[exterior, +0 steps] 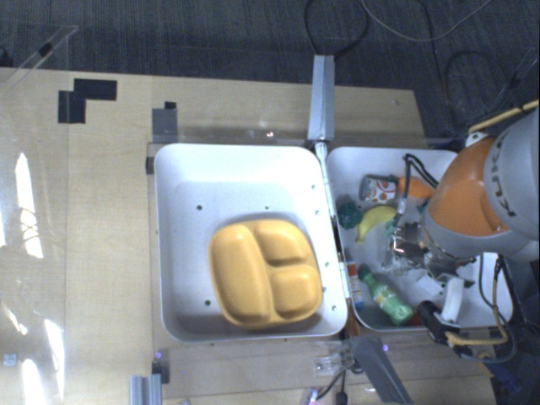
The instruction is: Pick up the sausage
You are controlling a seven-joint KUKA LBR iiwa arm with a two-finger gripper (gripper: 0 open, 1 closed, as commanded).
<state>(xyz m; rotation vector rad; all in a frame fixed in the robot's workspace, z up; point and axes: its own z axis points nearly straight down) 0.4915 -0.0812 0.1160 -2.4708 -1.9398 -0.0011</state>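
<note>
Camera view, from above the bench (pixel 84 251): my arm (pixel 472 201) reaches in from the right and hangs over the right bin (pixel 348 174), its orange band facing the lens. My gripper (pixel 405 250) sits low among the clutter near the bin's middle. Glare and the wrist hide its tips, so I cannot tell whether it is spread or closed, or whether anything is caught in it.

A short orange-brown piece (pixel 411 189) lies at the far side of the right bin, just beside a can (pixel 380 189) and partly behind my arm. It may be the sausage, though I cannot be sure. It lies apart from my gripper, farther from the lens.

The can lies on its side and bears a white and orange-red label, the writing too small to read. A banana (pixel 375 219) curves just in front of it, beside a dark green item (pixel 347 213) against the dividing wall. A green bottle (pixel 390 300) lies near the front wall; its label cannot be read either.

The left bin (pixel 194 184) holds a yellow tray (pixel 264 270) with three compartments. Black tape marks (pixel 84 95) sit on the bench at far left.
</note>
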